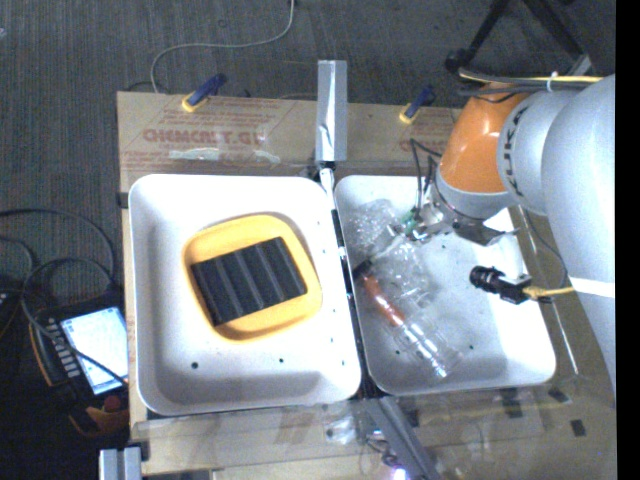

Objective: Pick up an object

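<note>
Clear plastic bottles lie in the right bin (520, 363), and they are the likeliest things for me to pick from. One crumpled clear bottle (372, 220) sits near the bin's far left corner, another clear bottle (425, 346) lies aslant toward the near edge, and between them more crumpled clear plastic (405, 268) is heaped close to the middle. An orange pen-like tube (380, 298) with a dark tip lies aslant just beside the wall that this bin shares with its neighbour, touching or nearly touching the clear plastic. My gripper (418, 218) is low over the far part of the right bin, right at the edge of the crumpled bottle, with a small green spot showing at its tip; I cannot tell from above what state it is in, nor whether anything is caught in it. My orange band (475, 153) and grey arm cover the bin's far right corner. The left bin (160, 218) holds a yellow tray with a black ribbed insert (250, 276), lying flat and slightly turned.
</note>
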Action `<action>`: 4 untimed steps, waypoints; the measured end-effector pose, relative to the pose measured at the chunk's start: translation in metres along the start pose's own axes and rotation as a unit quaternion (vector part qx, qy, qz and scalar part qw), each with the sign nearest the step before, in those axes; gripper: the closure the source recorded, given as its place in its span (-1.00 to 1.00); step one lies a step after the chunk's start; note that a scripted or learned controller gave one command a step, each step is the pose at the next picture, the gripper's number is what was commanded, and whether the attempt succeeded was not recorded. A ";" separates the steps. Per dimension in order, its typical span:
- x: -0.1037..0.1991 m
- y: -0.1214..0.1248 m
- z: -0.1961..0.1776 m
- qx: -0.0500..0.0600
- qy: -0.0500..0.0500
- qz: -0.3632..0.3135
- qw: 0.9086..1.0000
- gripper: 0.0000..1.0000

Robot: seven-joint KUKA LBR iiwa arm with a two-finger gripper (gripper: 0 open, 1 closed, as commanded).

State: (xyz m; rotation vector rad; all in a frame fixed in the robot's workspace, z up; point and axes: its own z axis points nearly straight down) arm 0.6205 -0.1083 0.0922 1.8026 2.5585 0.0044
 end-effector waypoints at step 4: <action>0.018 -0.041 0.000 -0.003 -0.002 -0.106 0.994 -1.00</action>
